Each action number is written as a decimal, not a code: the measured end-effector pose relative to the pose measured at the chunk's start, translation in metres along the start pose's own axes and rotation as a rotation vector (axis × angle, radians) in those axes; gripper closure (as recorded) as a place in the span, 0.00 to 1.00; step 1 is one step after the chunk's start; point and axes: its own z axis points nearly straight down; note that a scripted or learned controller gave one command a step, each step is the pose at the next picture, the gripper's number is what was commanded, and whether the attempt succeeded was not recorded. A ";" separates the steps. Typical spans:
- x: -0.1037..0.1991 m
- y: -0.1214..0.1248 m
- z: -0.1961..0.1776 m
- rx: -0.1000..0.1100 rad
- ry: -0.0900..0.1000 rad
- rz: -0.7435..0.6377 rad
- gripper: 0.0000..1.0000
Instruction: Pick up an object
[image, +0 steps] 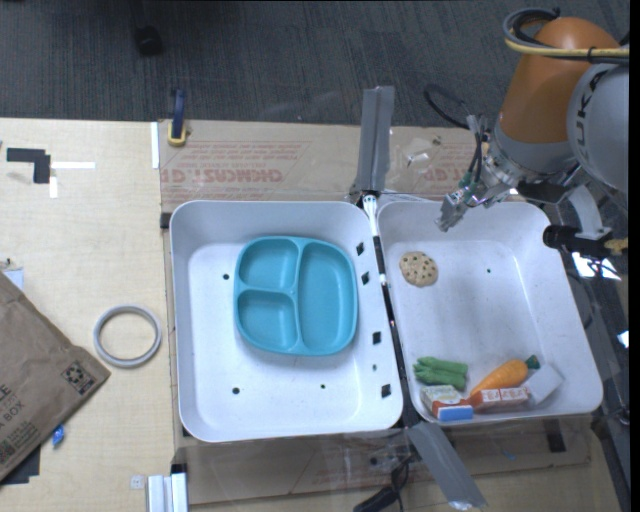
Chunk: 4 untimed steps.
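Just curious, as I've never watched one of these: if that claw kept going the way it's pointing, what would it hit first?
Probably the bare white floor of the right bin, near its back edge. The gripper points down and slightly left; the cookie lies close, though depth is unclear.

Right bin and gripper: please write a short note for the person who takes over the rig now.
Gripper: above the far edge of the right bin, carrying nothing.
Right bin: cookie near the far left; green toy, carrot and a small box crowded along the near wall.
Left bin: blue divided plate.
Done: nothing picked yet.
Left: choose an object; the cookie lies nearest and apart from the others.
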 end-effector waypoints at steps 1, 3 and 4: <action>0.099 0.011 -0.016 0.005 0.001 0.433 1.00; 0.002 -0.026 0.000 0.004 -0.001 0.558 0.00; 0.011 -0.115 0.101 0.004 0.002 0.550 0.00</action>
